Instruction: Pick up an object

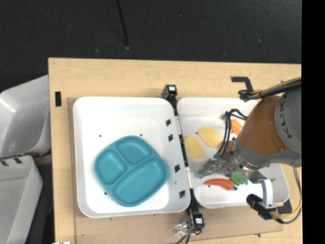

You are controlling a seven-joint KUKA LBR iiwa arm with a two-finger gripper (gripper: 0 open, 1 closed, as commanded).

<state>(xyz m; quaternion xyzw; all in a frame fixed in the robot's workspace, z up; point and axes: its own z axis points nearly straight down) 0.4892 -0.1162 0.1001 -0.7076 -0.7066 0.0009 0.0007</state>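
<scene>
Lying in the left bin (81, 136), at lower centre-left of the frame, is a teal divided plate (131, 170) with three compartments. Right of the divider, the right bin (203, 105) holds two pale yellow pieces (201, 140) (side by side, nearly touching), and below them a red chilli pepper (220, 183) with a green leafy toy (237, 177) at its right end. Above the chilli hangs the gripper (209, 168); whether its claw is spread or pinching, I cannot tell. An orange piece (235, 126) peeks beside the arm (266, 131).
</scene>
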